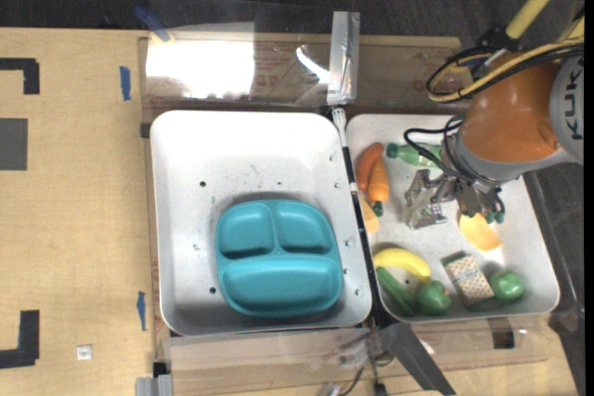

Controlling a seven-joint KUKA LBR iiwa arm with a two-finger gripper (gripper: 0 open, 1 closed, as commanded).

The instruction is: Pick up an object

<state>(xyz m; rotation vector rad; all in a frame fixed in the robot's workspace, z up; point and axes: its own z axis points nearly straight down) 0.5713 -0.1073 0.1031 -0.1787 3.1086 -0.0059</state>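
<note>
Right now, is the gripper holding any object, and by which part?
Nothing is seen between the fingers of the gripper. It hangs open over the right bin, between the carrot and a yellow fruit.

Grey arm (566,111); orange band (506,121)

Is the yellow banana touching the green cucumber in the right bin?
Touching. In the camera view the banana lies against the green cucumber near the right bin's front edge, overlapping it with no white floor between them.
</note>
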